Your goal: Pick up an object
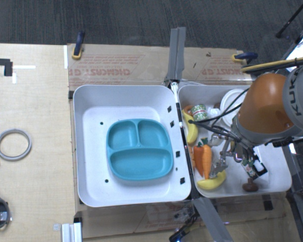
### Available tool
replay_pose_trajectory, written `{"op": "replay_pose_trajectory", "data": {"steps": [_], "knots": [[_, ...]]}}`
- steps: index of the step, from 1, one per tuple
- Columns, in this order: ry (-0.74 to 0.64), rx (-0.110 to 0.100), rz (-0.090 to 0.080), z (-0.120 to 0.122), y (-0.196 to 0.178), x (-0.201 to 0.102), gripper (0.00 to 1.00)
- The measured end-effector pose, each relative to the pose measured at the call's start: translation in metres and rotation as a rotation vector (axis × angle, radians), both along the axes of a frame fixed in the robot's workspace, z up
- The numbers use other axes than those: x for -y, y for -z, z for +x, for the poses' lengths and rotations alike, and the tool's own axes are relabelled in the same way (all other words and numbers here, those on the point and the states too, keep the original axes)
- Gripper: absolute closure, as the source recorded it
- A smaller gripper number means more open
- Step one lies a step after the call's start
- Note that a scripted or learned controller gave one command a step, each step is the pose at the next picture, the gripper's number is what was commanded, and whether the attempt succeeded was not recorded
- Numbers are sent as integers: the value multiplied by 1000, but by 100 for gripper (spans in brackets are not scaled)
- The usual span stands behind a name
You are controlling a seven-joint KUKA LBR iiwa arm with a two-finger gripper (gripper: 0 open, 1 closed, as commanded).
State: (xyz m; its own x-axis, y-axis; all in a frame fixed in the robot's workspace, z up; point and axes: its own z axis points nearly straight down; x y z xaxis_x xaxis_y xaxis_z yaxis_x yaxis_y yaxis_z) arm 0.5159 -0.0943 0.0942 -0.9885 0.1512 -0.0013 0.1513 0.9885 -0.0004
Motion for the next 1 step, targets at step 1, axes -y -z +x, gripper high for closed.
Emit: {"op": "replay_pose_trajectory", "data": {"steps": [1], "knots": [[241,14,-1,-34,0,2,0]]}}
